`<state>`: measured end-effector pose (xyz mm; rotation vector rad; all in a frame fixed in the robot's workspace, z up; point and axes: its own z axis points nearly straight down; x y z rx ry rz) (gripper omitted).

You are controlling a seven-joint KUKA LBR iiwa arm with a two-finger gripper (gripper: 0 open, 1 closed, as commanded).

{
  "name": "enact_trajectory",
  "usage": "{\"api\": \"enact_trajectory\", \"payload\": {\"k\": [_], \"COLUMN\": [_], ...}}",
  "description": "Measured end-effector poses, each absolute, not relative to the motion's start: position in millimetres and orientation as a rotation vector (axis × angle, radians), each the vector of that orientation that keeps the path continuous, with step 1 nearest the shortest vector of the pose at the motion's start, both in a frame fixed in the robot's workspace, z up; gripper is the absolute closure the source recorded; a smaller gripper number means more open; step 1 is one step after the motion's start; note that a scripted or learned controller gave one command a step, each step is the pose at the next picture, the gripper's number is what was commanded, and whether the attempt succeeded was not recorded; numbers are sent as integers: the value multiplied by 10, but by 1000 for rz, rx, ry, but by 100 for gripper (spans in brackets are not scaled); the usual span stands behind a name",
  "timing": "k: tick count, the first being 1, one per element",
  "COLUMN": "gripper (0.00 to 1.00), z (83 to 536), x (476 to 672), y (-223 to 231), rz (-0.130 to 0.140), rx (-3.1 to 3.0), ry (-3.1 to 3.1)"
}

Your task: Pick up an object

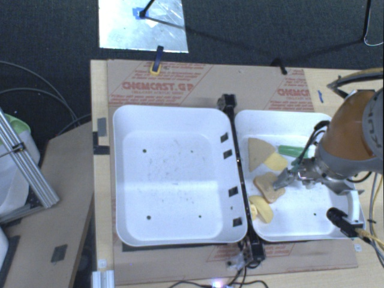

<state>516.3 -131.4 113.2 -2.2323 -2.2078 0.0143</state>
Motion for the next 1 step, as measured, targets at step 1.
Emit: {"api": "enact_trajectory", "payload": {"k": [1], "gripper": [0], "z": [826], "x": [5670], "y": [-824], "rz": [-5], "rx": [-2212], "ry": [-2232]}}
